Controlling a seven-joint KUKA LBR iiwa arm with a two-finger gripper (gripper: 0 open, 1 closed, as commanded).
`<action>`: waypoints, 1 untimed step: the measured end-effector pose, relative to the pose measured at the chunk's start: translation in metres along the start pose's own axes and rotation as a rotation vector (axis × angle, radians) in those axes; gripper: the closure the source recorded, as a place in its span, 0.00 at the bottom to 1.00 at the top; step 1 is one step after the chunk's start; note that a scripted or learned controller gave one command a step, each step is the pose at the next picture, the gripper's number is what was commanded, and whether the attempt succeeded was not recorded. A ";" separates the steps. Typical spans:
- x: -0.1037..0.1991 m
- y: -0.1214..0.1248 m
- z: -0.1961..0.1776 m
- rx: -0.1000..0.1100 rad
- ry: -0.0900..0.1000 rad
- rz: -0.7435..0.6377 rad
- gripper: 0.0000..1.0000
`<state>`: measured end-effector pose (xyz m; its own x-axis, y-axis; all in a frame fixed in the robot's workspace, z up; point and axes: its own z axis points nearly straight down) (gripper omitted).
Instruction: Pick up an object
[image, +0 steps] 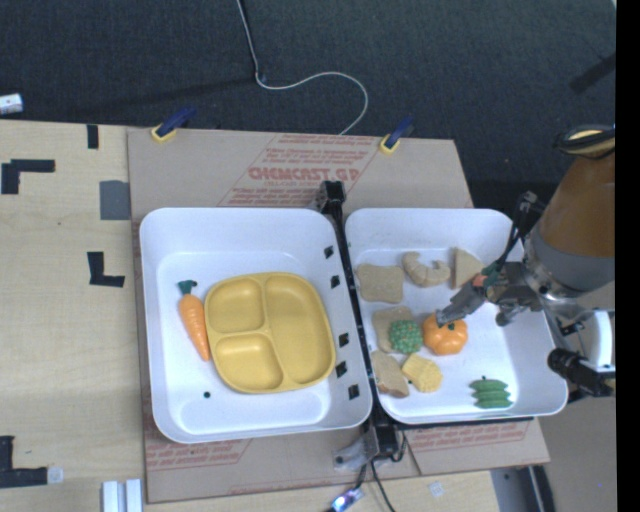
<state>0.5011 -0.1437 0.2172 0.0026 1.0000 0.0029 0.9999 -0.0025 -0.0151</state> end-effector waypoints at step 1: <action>0.000 0.003 -0.006 -0.013 -0.002 -0.004 0.00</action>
<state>0.5039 -0.1436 0.2236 -0.0010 1.0000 0.0005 1.0000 0.0011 -0.0020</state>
